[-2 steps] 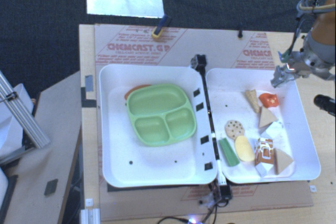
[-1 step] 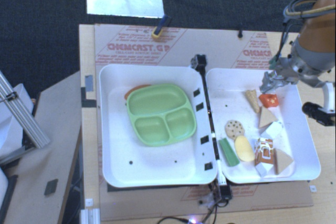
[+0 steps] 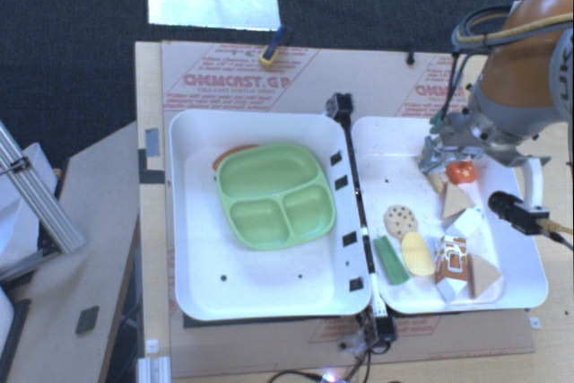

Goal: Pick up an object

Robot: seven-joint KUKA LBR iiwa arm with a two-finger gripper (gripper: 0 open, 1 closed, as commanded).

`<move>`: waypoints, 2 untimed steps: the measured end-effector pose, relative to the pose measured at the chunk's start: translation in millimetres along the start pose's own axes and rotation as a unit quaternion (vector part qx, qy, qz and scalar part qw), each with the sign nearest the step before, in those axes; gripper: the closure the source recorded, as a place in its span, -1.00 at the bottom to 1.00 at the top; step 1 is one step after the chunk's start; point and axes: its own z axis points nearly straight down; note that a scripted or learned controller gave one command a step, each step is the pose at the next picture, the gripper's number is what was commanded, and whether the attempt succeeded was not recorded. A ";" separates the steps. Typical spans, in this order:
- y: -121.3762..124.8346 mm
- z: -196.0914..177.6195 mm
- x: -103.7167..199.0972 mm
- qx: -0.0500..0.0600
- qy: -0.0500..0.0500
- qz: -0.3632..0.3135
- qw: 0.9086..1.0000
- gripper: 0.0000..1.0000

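My gripper [image 3: 451, 159] hangs low over the back of the right bin [image 3: 395, 148], under the grey wrist and orange band. A small red object [image 3: 462, 172] lies right beneath it, partly hidden by the gripper. In front of it lie a tan wedge [image 3: 456, 200], a white piece [image 3: 468, 221], a speckled cookie [image 3: 400, 220], a yellow oval [image 3: 416, 253], a green stick [image 3: 390, 260], a brown-and-orange packet [image 3: 453, 256] and a tan triangle [image 3: 485, 274].
The left bin [image 3: 197, 274] holds a green divided tray [image 3: 273, 195] with an orange-red edge [image 3: 230, 158] peeking out behind it. A black divider [image 3: 352, 193] runs between the bins. A black part of the arm [image 3: 516, 213] juts over the right bin's right side.
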 end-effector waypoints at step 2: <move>-19.4 18.5 34.7 0.000 -0.001 0.003 1.000 1.00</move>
